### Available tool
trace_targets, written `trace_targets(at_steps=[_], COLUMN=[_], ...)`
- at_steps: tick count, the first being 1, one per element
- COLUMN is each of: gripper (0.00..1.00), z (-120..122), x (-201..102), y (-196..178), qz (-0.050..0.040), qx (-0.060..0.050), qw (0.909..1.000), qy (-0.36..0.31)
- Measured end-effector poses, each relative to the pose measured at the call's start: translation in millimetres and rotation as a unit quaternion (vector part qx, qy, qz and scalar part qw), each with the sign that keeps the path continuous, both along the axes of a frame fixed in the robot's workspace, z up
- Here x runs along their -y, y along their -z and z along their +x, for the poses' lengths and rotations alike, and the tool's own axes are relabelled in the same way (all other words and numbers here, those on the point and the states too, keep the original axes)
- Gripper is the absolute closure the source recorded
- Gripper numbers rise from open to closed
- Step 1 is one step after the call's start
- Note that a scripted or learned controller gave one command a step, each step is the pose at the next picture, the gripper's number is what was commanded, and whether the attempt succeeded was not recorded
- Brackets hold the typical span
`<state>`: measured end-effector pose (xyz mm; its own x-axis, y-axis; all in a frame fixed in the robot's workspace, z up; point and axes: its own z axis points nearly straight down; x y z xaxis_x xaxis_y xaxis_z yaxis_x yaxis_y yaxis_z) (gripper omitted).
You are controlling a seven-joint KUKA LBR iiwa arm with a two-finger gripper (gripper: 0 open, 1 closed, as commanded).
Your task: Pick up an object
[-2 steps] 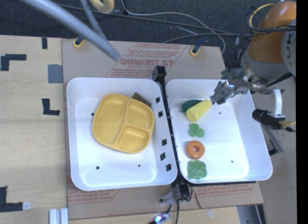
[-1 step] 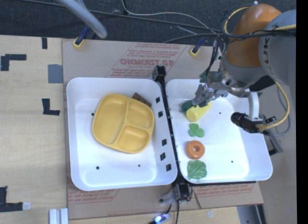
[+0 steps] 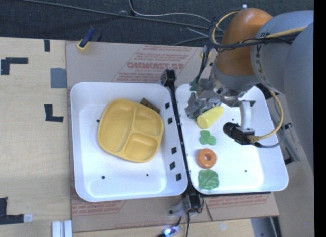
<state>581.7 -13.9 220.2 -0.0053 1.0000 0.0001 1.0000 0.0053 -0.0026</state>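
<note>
**In the right bin, a grasp you can't yet trust**

In the right bin (image 3: 265,175), toward its 11 o'clock corner, the gripper (image 3: 196,106) sits low against the divider wall, with the yellow piece (image 3: 210,116) — corn-like, lying tilted — just beside it at its 4 o'clock. You can't tell from this slanted view whether the jaws are apart or together; the wrist housing covers them. Nothing shows the yellow piece between them, so don't count it as held.

Watch these risks:

- The jaws may close beside the yellow piece, not around it — it is rounded and would likely roll or squirt away toward the small green piece (image 3: 207,138) at its 6 o'clock.
- The gripper is close to the bin wall; a descent there could catch the rim and drag the bin across the worktop (image 3: 30,129).
- The orange ring (image 3: 206,158) and the green leafy piece (image 3: 208,179) lie farther toward 6 o'clock, apart from the action, and look safe.

The yellow tray (image 3: 131,129) in the left bin (image 3: 81,180) is well clear.
</note>
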Motion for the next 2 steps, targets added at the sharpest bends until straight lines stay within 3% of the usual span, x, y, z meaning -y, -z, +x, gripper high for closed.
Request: trace_targets(at_steps=[2], gripper=[1.0], z=[-2.5], x=[-102.4], y=[1.7], qz=[-0.0002], qx=[0.0], qw=[1.0], qy=[0.0])
